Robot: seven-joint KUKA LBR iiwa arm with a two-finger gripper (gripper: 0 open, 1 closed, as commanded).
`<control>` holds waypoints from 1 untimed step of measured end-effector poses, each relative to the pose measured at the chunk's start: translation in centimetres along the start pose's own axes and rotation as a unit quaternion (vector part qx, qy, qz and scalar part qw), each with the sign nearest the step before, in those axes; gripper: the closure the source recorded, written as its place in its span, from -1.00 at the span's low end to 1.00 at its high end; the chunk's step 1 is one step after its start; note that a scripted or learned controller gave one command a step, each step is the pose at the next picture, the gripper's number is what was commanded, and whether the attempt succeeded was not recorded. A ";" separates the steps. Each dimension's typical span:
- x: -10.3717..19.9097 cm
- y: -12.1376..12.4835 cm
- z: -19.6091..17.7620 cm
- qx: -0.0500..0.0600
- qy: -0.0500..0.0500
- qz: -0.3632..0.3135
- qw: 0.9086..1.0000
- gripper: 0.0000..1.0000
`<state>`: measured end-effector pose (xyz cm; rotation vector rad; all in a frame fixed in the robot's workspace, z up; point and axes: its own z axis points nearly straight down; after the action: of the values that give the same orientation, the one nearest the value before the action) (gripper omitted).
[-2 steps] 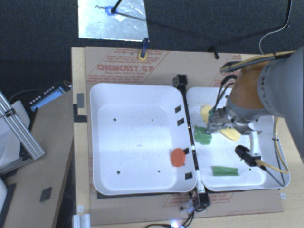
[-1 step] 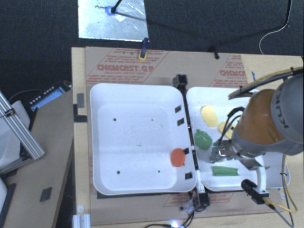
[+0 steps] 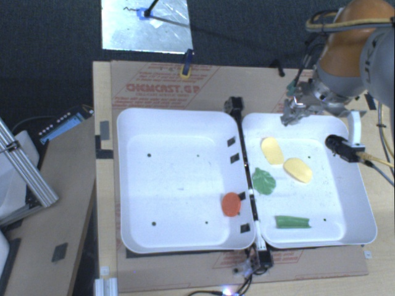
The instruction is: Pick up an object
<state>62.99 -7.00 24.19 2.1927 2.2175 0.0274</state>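
Grey metal gripper (image 3: 295, 114) is poised over the far edge of the right white plastic bin (image 3: 355, 190), nothing seen held; pale yellow oval pieces (image 3: 271, 150) lie nearest below, likely targets.

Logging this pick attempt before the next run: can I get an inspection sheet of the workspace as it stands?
Surface: left bin and right bin, side by side on cardboard sheet.
Job's things: orange disc in left bin; two yellow pieces, green leafy piece, green strip in right bin.
Clutter: nothing seen.
Grippers: gripper above right bin's far rim, holding nothing visible.
Cables: yellow cable on the arm.
Surroundings: foil sheet beyond the cardboard.
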 end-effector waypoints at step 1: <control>-2.9 2.6 -8.1 0.007 0.000 0.004 1.000 1.00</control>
<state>65.41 -9.84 32.36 2.2082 2.2171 0.0116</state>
